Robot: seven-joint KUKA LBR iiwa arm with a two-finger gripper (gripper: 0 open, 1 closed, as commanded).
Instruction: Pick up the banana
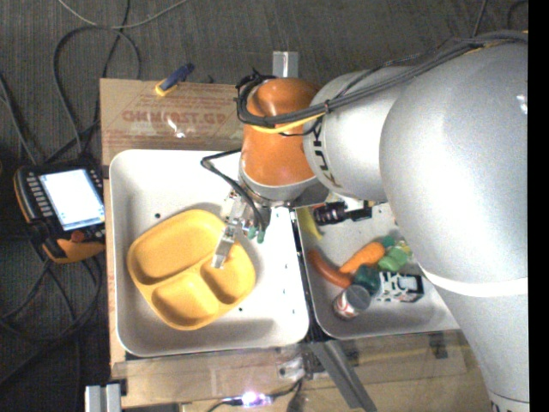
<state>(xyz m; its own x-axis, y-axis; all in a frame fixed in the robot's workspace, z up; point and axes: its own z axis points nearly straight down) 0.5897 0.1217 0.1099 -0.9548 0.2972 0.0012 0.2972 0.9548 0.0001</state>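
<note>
Hanging over a yellow three-compartment plastic plate [190, 267] in the left shallow white bin [137, 178]: two-finger metal gripper [226, 249], jaw opening impossible to tell.

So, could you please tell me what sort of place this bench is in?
Probably a robotics lab: a grey arm reaches over two white bins, a control pendant sits beside them, and loose cables trail across the carpeted floor.

Bench [129, 369], two white bins [283, 312] side by side, cardboard sheet [163, 118]
</note>
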